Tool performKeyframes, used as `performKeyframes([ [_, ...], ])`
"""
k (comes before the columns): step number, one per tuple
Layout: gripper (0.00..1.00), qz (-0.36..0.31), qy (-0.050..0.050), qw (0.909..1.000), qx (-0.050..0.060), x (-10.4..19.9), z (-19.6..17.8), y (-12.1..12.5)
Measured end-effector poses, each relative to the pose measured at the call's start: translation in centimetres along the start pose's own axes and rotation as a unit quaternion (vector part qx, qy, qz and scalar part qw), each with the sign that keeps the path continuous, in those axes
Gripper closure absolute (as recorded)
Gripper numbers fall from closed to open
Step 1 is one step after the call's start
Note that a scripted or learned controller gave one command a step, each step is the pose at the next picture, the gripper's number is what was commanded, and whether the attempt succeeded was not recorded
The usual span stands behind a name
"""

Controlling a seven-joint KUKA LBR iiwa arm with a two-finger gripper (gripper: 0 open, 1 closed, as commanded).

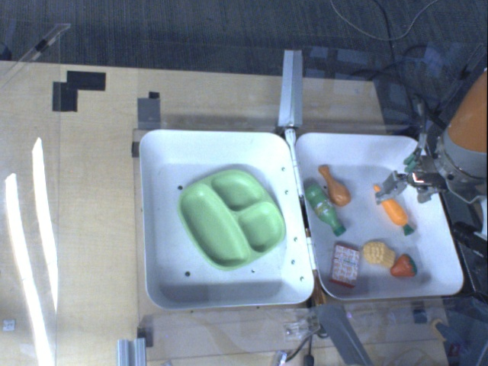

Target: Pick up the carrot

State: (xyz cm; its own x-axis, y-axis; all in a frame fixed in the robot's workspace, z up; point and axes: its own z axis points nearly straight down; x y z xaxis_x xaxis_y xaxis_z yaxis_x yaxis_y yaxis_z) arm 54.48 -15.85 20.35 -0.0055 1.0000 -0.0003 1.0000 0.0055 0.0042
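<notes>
The gripper (402, 183) hangs with fingers spread just above the carrot (395, 213), which lies flat in the right bin (454, 280) beside a toy corn cob (378, 253); a clean grasp means straddling its orange middle before closing.

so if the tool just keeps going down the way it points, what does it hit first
Most likely the carrot: the tool hangs right above its upper end in the right bin. Height is hard to judge from this view.

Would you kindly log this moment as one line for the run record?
task: pick up carrot | gripper over right bin, at carrot | carrot lying in bin, not seen gripped | status: not lifted
</notes>
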Motion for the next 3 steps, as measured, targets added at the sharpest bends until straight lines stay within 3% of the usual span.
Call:
performKeyframes([
  [1, 0.0, -0.02, -0.001, 0.9998, -0.001, -4.4, 10.8, 4.1],
  [2, 1.0, -0.02, -0.001, 0.9998, -0.005, -4.3, 9.6, 4.3],
  [3, 1.0, 0.022, -0.001, 0.9997, -0.002, -3.4, -1.5, 9.0],
])
